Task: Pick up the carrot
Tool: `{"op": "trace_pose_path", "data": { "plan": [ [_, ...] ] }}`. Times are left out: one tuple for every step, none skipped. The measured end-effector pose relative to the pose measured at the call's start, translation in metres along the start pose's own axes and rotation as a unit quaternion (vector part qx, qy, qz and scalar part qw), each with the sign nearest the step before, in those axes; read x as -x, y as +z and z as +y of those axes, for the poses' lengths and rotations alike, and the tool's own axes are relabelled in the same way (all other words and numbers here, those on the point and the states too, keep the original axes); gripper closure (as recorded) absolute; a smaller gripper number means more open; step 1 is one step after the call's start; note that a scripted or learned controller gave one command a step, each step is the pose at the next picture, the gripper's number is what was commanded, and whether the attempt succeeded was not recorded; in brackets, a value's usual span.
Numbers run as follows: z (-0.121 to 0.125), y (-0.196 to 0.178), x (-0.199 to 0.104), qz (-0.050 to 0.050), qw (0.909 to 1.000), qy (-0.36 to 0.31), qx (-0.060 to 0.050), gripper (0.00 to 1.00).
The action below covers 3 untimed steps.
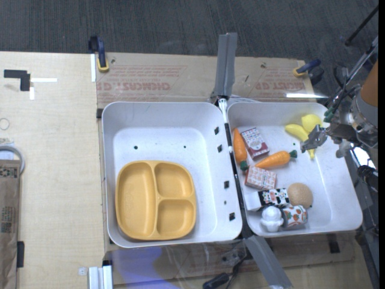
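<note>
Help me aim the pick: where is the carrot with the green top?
The carrot lies in the right bin, near its middle, between two small cartons, green end pointing toward the hand.

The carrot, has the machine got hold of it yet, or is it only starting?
Only starting. The carrot lies loose in the right bin, between small boxes, with nothing gripping it. The tool hangs above that bin's right side, near the yellow banana. Reaching over, gripping and lifting are all left.

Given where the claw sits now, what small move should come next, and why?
Probably shift the claw left and a little toward the camera, over the carrot. It hangs beside the banana, apart from the carrot, which lies free among the cartons.
</note>
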State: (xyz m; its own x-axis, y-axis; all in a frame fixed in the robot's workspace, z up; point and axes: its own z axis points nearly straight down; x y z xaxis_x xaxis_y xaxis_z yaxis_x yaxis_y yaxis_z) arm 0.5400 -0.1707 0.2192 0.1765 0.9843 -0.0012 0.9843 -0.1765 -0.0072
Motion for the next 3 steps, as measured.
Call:
{"op": "trace_pose_path", "data": {
  "plan": [
    [0.006,0.063,-0.014,0.001,0.9923,-0.124,-0.001,0.0],
    [0.029,0.057,-0.028,0.0,0.993,-0.118,0.0,0.0],
    [0.027,0.126,-0.078,-0.001,0.9685,-0.249,0.006,0.0]
  ]
}}
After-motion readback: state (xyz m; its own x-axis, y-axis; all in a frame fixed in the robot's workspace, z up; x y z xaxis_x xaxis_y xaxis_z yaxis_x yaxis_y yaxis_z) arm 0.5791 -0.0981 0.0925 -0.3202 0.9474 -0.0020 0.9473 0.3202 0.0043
